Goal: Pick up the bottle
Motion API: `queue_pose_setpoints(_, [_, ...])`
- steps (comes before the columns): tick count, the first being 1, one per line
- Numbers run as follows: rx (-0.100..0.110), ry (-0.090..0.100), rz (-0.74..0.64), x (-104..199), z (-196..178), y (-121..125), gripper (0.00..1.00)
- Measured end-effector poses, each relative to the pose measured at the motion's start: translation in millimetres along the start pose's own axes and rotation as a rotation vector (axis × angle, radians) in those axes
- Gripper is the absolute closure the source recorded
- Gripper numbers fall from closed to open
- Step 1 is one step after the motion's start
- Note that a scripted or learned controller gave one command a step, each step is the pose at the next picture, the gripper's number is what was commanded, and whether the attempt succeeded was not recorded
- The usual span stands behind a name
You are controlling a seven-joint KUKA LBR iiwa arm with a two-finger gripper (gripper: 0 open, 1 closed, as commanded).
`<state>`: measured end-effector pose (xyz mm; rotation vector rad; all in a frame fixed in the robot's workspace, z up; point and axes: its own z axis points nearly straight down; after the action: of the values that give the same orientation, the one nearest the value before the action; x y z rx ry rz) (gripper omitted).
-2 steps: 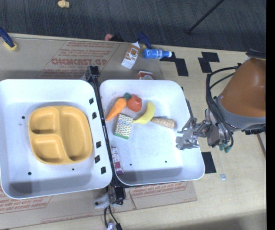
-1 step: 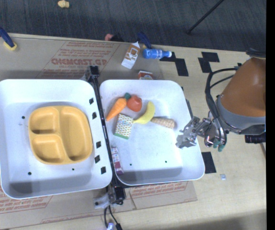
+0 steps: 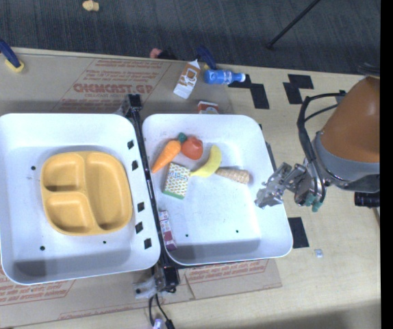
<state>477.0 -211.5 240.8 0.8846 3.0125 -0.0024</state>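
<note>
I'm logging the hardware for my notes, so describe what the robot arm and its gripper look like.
The arm is bulky and rounded, with a broad orange band above a grey wrist section. Thin black cables loop along its left side. The gripper is a small, silvery-grey metal assembly with slender fingers, and there are small teal-green accents near its base.

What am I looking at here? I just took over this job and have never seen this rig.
One fixed camera looks down at a slant on a bench. The grey and orange arm enters from the right; its gripper hangs at the right bin's right rim, holding nothing. That bin contains a carrot, tomato, banana, small carton and a cone-like item. The left bin holds a yellow divided tray. The blue bottle lies outside, on the bench behind the bins.
</note>
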Motion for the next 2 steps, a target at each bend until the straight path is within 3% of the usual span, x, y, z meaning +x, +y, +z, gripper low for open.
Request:
queue_pose_setpoints(1, [0.001,0.005,0.216,25,30,44,1.0])
queue_pose_setpoints(2, [0.0,0.006,0.013,54,15,83,1.0])
